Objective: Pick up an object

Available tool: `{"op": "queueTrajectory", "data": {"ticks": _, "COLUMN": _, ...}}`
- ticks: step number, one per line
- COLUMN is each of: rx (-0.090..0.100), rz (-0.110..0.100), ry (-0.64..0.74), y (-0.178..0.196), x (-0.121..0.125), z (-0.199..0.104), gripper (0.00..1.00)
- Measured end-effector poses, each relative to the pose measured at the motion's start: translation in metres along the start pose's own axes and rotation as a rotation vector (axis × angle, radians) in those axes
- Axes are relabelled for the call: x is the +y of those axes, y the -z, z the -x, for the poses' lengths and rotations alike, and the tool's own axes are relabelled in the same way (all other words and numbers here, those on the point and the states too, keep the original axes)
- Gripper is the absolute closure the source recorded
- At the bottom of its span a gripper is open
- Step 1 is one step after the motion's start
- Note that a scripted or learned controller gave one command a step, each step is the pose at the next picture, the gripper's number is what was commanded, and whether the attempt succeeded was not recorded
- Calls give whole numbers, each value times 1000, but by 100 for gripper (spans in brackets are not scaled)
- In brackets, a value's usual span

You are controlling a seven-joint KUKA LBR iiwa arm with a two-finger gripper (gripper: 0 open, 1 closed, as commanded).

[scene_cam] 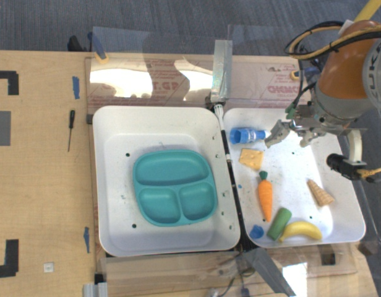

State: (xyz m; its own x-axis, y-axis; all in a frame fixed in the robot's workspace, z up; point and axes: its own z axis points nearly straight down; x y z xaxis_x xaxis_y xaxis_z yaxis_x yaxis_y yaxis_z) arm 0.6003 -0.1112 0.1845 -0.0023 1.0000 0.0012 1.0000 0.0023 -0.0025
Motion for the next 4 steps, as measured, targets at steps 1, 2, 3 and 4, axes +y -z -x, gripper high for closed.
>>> {"op": "queueTrajectory", "data": {"ticks": 1, "rx": 0, "rz": 0, "ry": 88, "y": -92, "x": -48, "z": -17, "gripper": 0}}
{"op": "queueTrajectory", "data": {"ticks": 2, "rx": -1, "rz": 12, "ry": 68, "y": -97, "x": -82, "z": -15, "gripper": 0}}
{"op": "queueTrajectory", "data": {"ticks": 3, "rx": -2, "rz": 15, "ry": 65, "y": -87, "x": -81, "z": -14, "gripper": 100}}
{"op": "queueTrajectory", "data": {"ticks": 4, "rx": 1, "rz": 7, "ry": 28, "y": 2, "x": -28, "z": -103, "gripper": 100}}
